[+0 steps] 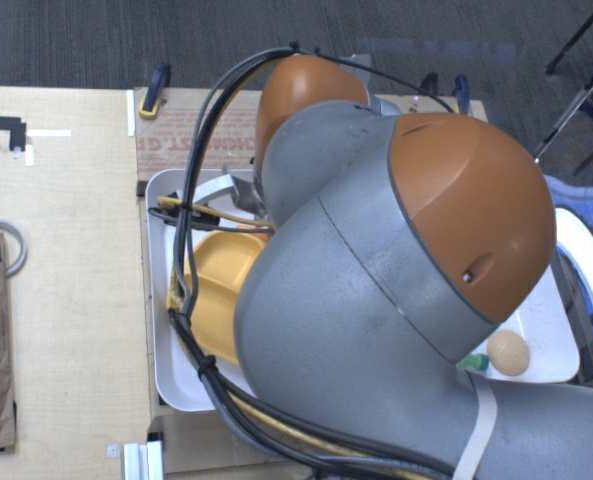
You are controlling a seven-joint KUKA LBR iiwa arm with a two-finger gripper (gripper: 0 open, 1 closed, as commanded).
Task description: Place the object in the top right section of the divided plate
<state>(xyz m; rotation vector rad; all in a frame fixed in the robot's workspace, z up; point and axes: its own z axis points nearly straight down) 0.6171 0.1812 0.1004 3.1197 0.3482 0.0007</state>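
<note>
Your grey arm with its orange caps (396,268) reaches in from the right and covers most of both bins. On the pale wooden counter (66,268), the left shallow white bin (161,298) holds the yellow divided plate (216,288), partly hidden beneath the arm. At the right, a small tan ball (507,353) lies in the other white bin (561,268), just beside the arm. You cannot tell the hand's state; the arm hides it.
</note>
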